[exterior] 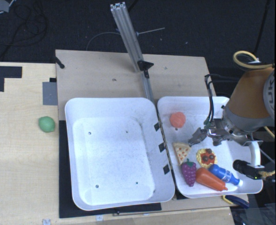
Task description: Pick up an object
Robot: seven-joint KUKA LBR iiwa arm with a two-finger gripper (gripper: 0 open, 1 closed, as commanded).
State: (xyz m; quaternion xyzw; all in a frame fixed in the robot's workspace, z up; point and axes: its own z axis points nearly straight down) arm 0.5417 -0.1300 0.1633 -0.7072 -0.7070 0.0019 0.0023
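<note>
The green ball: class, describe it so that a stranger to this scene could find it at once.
Start at the two white bins side by side, then look left, off them, onto the pale wooden bench top. There the green ball lies alone. It is the one green thing, and it lies apart from the toys heaped in the right bin.

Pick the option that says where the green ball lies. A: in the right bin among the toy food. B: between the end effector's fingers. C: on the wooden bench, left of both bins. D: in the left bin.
C: the green ball rests on the light wooden bench, outside the left bin.
</note>
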